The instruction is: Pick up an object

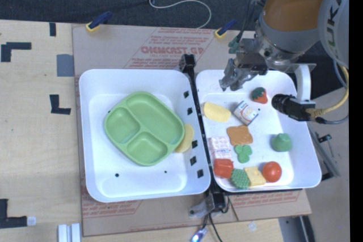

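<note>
Over the right bin's [295, 83] far left corner the gripper [231, 83] is poised; nothing is seen between its fingers, and whether they are spread or closed cannot be told. No object has been lifted yet.

Candidates lie below and right of it: yellow piece [216, 112], small white carton [246, 112], red-green piece [260, 94].

Risks, as judged:
- A straight descent would likely meet bare bin floor, since nothing sits directly under it.
- The bin divider [193, 100] is close by; a finger could be clipped on it.
- The carton lies tilted and could be pushed aside.

A green tray [144, 128] sits in the left bin [96, 178], well apart. Crowded toys [245, 175] at the near edge could be grabbed two at once.
</note>
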Controlling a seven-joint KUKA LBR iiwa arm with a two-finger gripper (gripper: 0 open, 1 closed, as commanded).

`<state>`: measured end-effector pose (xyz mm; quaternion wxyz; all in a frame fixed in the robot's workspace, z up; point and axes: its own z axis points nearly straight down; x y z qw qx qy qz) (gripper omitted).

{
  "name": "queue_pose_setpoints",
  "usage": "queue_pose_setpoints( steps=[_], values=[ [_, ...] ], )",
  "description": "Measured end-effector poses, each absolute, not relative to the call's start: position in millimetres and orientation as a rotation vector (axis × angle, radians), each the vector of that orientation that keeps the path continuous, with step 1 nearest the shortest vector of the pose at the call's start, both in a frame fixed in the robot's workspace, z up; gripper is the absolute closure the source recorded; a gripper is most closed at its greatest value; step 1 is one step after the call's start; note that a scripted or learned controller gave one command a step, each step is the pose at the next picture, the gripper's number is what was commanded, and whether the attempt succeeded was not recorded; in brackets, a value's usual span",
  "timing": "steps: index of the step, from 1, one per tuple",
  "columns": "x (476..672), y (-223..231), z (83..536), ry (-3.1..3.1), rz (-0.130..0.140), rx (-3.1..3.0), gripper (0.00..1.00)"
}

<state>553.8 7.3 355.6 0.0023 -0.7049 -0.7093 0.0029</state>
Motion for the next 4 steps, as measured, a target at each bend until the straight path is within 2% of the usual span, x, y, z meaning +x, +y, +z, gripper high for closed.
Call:
queue_pose_setpoints(
  steps=[1,2,3,4],
  values=[
    [544.0,97,411,-2.234,-0.002,-2.207,1.0],
    [505.6,47,352,-2.213,0.018,-2.221,1.0],
    [483.7,60,382,-2.225,0.004,-2.216,1.0],
    [484.7,69,416,-2.225,0.003,-2.218,1.0]
  ],
)
